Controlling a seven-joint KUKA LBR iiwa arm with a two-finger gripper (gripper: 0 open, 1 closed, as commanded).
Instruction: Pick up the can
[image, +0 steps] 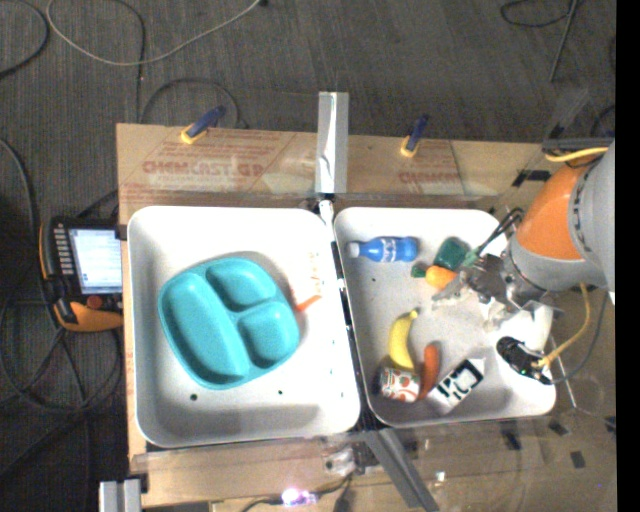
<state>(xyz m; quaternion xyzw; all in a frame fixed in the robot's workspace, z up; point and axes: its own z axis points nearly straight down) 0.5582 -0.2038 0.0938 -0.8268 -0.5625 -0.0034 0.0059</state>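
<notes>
1. The can (398, 384) lies on its side near the front edge of the right bin (520, 405); it is red and white, and no part of the arm touches it
2. A banana (402, 340) stands just behind the can, curving up toward the middle of the bin, and a carrot (430, 367) lies just to the can's right, close enough that the two may touch
3. A small black and white box (459, 382) sits tilted just beyond the carrot, also near the front edge
4. At the back of the right bin a blue and white bottle (384, 249) lies on its side, with a dark green object (453, 252) and a small orange piece (439, 275) to its right
5. The gripper (470, 277) hangs over the back right part of that bin, close beside the green object and the orange piece, well apart from the can; whether its fingers are spread or closed, I cannot tell, and nothing is seen held between them
6. The left bin (150, 400) holds a teal divided plate (232, 318), with a small orange stick (306, 300) at the plate's right rim
</notes>
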